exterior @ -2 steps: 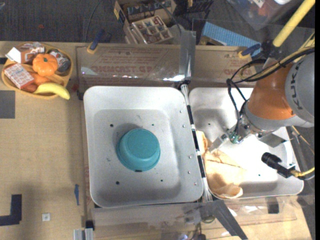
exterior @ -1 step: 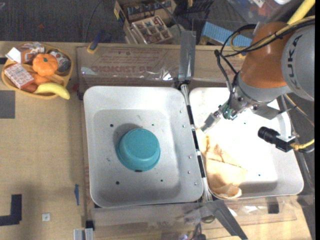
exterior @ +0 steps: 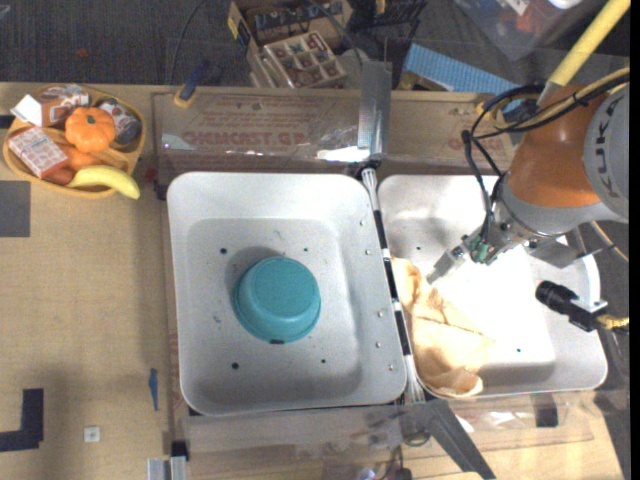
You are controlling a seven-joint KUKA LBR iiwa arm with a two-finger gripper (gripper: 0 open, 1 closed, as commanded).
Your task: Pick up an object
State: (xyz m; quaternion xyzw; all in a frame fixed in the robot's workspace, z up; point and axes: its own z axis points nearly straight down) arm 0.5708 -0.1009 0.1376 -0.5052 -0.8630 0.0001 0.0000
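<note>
**rigop_7:** so the thing I'm going for is that crumpled tan cloth (exterior: 443,335), lying in the right bin (exterior: 560,363) against its left wall, running down to the near corner. Looks soft, light, floppy, no stiffness at all

**benchwatch:** where do you grab it?

**rigop_7:** I'd pinch a raised fold near the upper end, flat spots probably just slip out. Gripper (exterior: 447,261) hovers just above that top edge, and I honestly can't tell what it's doing from here, too small

**benchwatch:** anything else around?

**rigop_7:** teal bowl (exterior: 278,298) upside down in the left bin (exterior: 200,218), well apart from the cloth
</note>
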